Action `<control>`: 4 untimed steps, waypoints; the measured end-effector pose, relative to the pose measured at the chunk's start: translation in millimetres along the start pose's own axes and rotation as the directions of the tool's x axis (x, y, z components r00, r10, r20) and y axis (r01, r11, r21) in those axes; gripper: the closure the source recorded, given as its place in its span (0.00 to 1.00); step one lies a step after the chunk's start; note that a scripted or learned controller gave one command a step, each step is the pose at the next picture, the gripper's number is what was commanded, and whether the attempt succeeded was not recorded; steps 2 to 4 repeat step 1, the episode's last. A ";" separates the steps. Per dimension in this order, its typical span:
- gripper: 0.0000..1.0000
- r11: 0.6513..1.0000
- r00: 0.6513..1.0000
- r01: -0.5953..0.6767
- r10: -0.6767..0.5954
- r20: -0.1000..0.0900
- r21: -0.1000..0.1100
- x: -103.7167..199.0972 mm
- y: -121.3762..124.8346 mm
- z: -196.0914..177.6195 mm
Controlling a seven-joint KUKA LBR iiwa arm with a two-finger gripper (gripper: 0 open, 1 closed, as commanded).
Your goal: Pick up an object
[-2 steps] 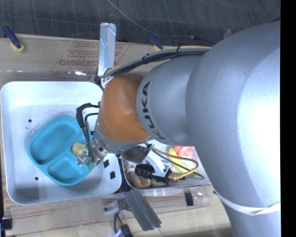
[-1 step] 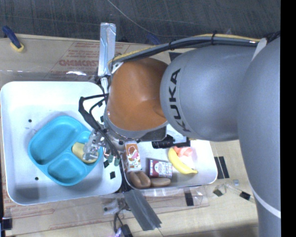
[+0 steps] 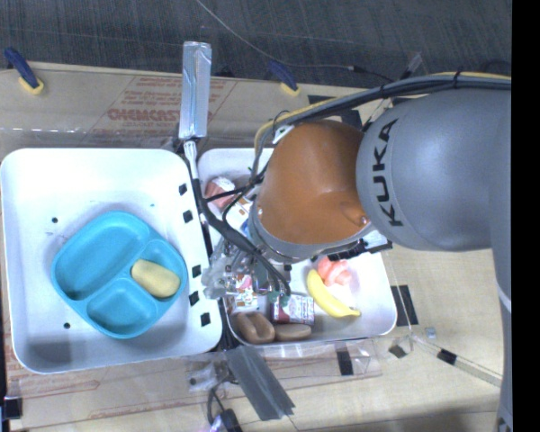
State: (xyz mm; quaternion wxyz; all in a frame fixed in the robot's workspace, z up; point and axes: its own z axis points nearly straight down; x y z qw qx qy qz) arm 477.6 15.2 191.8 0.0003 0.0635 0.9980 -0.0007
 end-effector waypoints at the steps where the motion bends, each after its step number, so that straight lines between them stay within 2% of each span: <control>1: 1.00 0.903 0.903 0.429 -0.429 0.006 0.000 -25.7 -19.0 -49.0; 4: 1.00 0.903 0.903 0.429 -0.429 0.006 0.000 -25.7 -19.0 -49.0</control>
